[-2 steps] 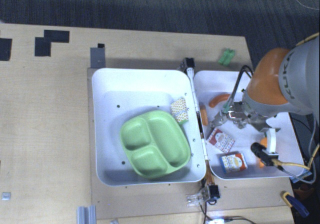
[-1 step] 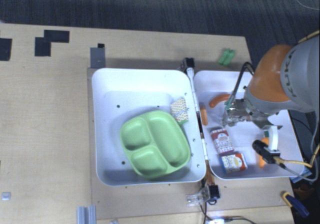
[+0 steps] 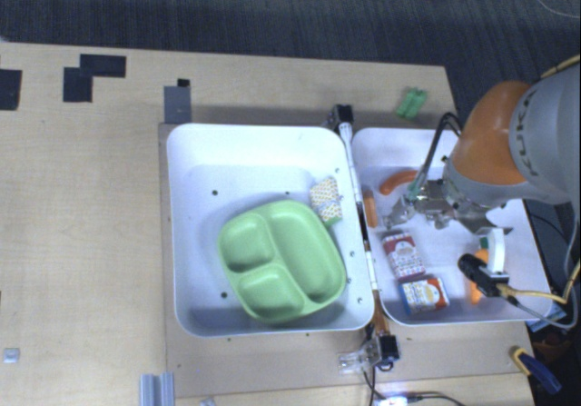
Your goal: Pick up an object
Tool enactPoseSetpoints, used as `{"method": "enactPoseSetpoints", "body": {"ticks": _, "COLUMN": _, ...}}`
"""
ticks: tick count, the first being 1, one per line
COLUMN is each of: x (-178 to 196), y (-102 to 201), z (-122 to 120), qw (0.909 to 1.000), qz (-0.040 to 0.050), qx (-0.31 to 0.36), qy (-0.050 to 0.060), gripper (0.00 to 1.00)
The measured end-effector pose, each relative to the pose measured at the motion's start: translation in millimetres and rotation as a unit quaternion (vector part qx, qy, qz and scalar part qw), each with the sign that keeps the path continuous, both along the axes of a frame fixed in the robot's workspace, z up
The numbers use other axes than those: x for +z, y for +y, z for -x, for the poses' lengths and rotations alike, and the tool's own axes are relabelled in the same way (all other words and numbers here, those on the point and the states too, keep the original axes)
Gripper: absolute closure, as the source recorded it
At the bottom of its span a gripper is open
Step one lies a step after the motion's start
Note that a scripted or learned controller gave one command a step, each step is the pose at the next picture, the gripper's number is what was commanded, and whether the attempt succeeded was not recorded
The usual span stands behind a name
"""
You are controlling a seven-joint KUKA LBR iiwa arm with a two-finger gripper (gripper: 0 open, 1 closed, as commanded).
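My gripper (image 3: pixel 410 207) hangs low over the middle of the right bin (image 3: pixel 381 148), at the end of the grey arm with the orange band. Just up and left of it lies an orange sausage-shaped piece (image 3: pixel 396 183). A thin orange stick (image 3: pixel 369 211) rests against the bin's left wall. Below the gripper lie a red-brown packet (image 3: pixel 404 257) and a small orange and blue box (image 3: pixel 424 293). A white and orange item (image 3: pixel 497 250) sits at the right, partly under the arm. I see nothing between the gripper's tips.
The left bin (image 3: pixel 195 168) holds a green divided plate (image 3: pixel 281 259) and a small yellow patterned piece (image 3: pixel 327 198) near its right wall. A green object (image 3: pixel 411 103) lies on the bench behind the right bin. A small orange piece (image 3: pixel 476 292) lies near the right bin's front.
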State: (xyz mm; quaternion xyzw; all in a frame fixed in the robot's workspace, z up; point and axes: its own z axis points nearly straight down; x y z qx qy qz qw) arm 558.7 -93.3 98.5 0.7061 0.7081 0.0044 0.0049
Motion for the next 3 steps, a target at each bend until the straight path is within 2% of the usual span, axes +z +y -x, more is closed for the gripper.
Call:
{"method": "enactPoseSetpoints", "body": {"ticks": 1, "x": 10.6, "y": 0.7, "z": -1.2, "qw": 1.0, "qz": -0.0001, "qx": 0.0, "qy": -0.002, "gripper": 1.0}}
{"method": "enactPoseSetpoints", "body": {"ticks": 2, "x": 10.6, "y": 0.8, "z": -1.1, "qw": 1.0, "qz": -0.0002, "qx": 0.001, "qy": -0.002, "gripper": 0.0}}
{"method": "enactPoseSetpoints", "body": {"ticks": 3, "x": -11.3, "y": 8.2, "z": 61.9, "qw": 1.0, "qz": 0.0004, "qx": -0.001, "qy": 0.001, "gripper": 0.0}}
